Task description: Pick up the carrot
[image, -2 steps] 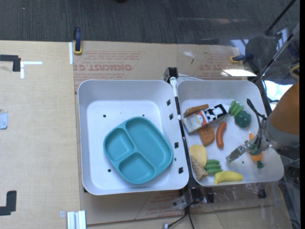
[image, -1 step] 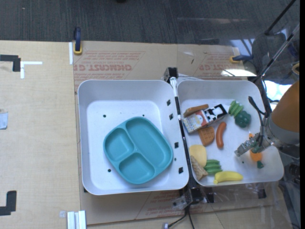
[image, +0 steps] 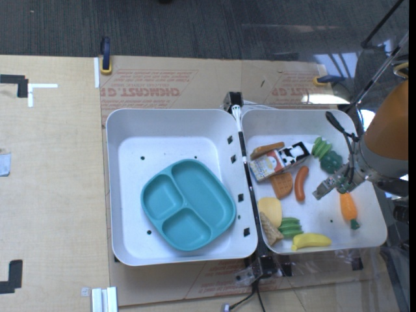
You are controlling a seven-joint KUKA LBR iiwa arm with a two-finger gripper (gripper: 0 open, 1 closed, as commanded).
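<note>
Right bin (image: 370, 239), front edge: banana (image: 311, 241), green pod (image: 290, 225). Carrot (image: 350, 208): near the right wall, long axis near-to-far, green top toward the front, orange body pointing away. Gripper (image: 335, 185): just left of the carrot's far end, fingers' state cannot be told. Arm (image: 387, 132): enters from the right, angled down. Carton (image: 276, 161): print unreadable. Cardboard (image: 149, 86) beyond the bins: red lettering, upside down, not legible.
</note>
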